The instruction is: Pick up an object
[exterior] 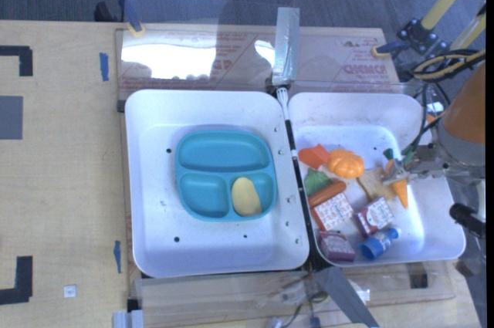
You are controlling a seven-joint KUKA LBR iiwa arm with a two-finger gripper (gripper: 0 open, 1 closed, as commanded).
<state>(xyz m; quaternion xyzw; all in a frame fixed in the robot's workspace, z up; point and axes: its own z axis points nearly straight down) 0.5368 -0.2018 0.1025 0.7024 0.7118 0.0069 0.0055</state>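
1. Two white bins sit side by side at frame centre: the left bin (147, 187) and the right bin (440, 238).
2. In the left bin lies a teal divided tray (202, 157) with three compartments. A pale yellow, egg-shaped piece like a lemon or potato (246, 196) rests in the tray's lower right compartment.
3. The right bin holds a cluster of small toy foods, packed close together in its left and middle part.
4. In that cluster: an orange pumpkin-like piece (346, 164) near the top, a red-orange piece (312, 157) just left of it, a green piece (315, 181) below that.
5. Lower down: a white-and-red patterned carton (333, 211), a smaller red-and-white box (375, 215) to its right, a dark maroon box (336, 245) at the bottom, and a blue bottle (380, 244) lying beside it.
6. A small orange carrot-like piece (400, 191) lies at the right side of the cluster, just at the gripper.
7. The arm (467, 118) enters from the right edge of the frame, its orange band visible at middle right.
8. The gripper (403, 163) sits low over the right bin's right half, at the edge of the cluster. Too small and cluttered to tell how it stands or whether it has anything.
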